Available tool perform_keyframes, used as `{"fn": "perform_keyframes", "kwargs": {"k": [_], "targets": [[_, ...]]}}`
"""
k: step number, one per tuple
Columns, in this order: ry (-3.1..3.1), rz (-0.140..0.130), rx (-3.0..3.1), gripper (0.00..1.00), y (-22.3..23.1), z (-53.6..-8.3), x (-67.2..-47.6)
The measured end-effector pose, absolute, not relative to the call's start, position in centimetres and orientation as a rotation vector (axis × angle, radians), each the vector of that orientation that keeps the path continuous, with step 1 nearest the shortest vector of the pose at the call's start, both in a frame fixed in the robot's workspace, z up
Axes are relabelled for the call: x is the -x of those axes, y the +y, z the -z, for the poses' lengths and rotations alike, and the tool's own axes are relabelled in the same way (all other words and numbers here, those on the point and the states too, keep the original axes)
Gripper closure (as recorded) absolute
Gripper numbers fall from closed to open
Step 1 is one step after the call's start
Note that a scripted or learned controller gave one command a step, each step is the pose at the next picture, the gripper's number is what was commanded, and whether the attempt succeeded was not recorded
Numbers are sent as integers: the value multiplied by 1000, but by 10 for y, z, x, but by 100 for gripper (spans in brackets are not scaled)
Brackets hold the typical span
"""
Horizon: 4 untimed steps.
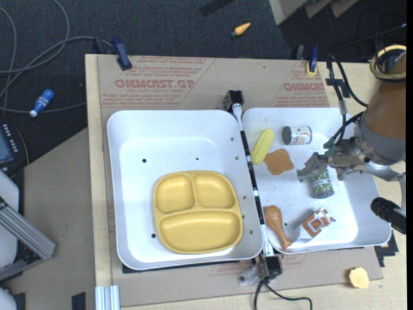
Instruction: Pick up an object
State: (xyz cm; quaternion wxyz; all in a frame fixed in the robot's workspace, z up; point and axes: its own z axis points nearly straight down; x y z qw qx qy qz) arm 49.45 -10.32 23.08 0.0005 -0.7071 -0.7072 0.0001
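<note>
there is one camera, fixed high above the bench [193, 70] and looking down on it at a slant, so the far edge of the bench lies toward the top of the picture and the near edge toward the bottom. it stands far enough back to take in both white bins whole, the left bin [126, 173] and the right bin [361, 218] side by side, along with a strip of dark floor [129, 11] beyond the bench and to its left. the arm [387, 118] comes in from the right side of the picture, and its upper part is cut off by the frame there.
</note>
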Motion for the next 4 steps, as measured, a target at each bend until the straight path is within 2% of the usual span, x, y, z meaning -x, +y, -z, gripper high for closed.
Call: {"fn": "perform_keyframes", "kwargs": {"k": [1,2,3,4], "targets": [[-2224,-1,2224,0,-144,-171,-581],[-2215,-6,2220,0,-152,-80,-550],[-2215,-4,2216,0,-119,-84,-494],[-2220,2,2224,100,-120,-95,-498]]}}
